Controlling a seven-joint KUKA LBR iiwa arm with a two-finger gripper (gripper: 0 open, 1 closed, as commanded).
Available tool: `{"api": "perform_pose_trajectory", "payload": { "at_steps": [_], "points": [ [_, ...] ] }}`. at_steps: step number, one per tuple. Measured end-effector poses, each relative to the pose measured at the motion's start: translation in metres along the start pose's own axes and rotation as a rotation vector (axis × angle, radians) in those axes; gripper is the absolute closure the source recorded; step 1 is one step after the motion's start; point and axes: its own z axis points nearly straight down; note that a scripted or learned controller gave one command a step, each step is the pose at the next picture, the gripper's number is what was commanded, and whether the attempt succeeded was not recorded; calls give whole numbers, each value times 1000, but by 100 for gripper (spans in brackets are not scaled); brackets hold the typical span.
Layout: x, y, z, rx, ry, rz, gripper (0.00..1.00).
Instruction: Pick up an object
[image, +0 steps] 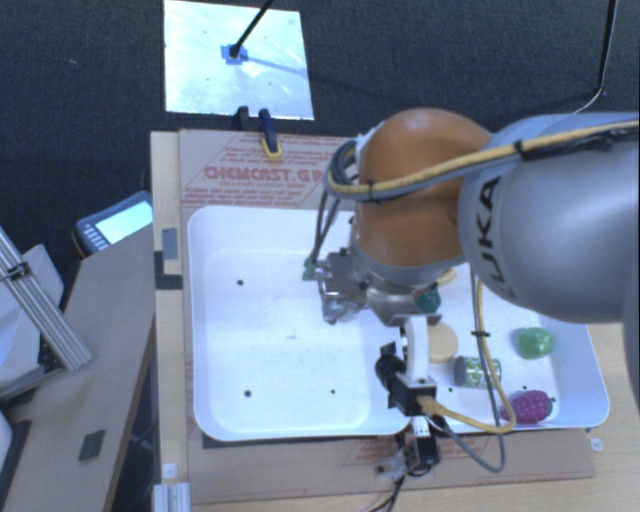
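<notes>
1. The end effector (334, 300) is hanging up and to the view's left of the tan disc (441, 343), over the left bin (250, 330). I cannot tell whether it is apart or together, because the wrist is covering it. Nothing is showing in its grasp.
2. The candidate objects are all lying in the right bin (575, 378).
   - The teal piece (429, 298) is sitting just above the disc, partly under the arm.
   - The clear jar (478, 372) is lying just beside the disc, below and to its right.
   - The green lump (533, 342) is sitting well to the right of the disc.
   - The purple berry (531, 405) is lying below and right of the disc, past the jar.
3. Judgement: the arm is at the approach stage and the pick is not yet made.
4. Advice on target: the lump or the berry is looking best, since each is standing apart from the disc with bare bin floor around it. The disc is lying flat and is probably hard to pinch.
5. Advice on motion: travel across to the disc's right, centre over the chosen object, come down straddling it, squeeze only once low, then lift straight up.
</notes>
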Motion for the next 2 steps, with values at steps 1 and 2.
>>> {"api": "perform_pose_trajectory", "payload": {
  "at_steps": [1,2],
  "points": [
    [-143,16,73,-3,-2,9,100],
    [-135,24,-37,-22,6,-11,100]
  ]
}}
